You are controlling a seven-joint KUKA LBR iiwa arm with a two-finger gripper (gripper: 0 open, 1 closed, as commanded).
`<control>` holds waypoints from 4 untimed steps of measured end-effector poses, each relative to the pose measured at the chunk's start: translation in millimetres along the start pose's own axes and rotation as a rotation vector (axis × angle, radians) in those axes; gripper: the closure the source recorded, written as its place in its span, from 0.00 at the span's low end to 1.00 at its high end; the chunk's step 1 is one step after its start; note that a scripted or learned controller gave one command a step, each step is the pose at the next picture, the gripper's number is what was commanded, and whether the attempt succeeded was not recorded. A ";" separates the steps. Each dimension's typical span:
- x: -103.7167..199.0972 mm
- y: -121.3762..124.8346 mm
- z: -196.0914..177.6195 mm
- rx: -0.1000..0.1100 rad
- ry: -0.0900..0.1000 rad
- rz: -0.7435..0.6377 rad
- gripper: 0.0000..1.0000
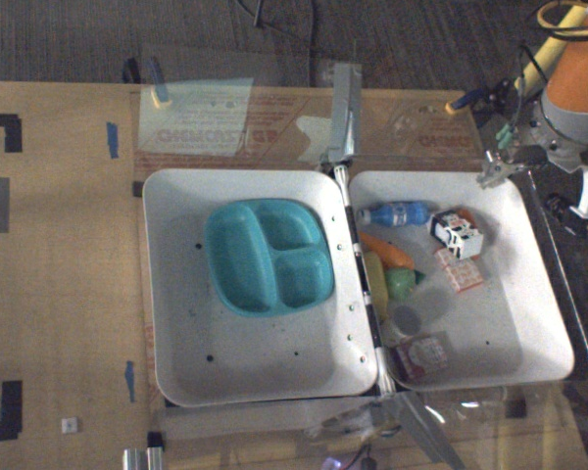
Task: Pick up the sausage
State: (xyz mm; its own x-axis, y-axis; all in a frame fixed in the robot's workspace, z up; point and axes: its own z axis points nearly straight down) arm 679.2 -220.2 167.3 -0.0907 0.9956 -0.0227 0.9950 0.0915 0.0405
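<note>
Grey arm with orange band (573, 76) raised at upper right beyond the right-hand shallow white bin (539, 331), pincer state indiscernible; slim orange-brown sausage (387, 252) lying slantwise near that bin's left wall.

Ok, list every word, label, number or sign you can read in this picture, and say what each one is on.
None can be read with confidence.
Clear sheet behind the left bin: a line of reddish capitals, too blurred to read.
Clear sheet behind the right bin: fainter reddish lettering, unreadable.
Blue bottle: label too small to read.
Pink packet and dark packet: print shows only as smudges.
</note>
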 end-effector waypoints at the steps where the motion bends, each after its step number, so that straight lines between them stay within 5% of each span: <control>1: 50.1 -5.9 -20.0 0.036 0.021 -0.062 1.00; 2: 49.2 -4.3 -30.5 0.032 0.019 -0.062 1.00; 4: 81.7 -1.1 -80.1 0.046 0.004 0.790 1.00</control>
State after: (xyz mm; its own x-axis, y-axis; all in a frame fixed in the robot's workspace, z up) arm 667.2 -137.4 245.4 0.6431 0.7657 -0.0009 0.7657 -0.6431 0.0013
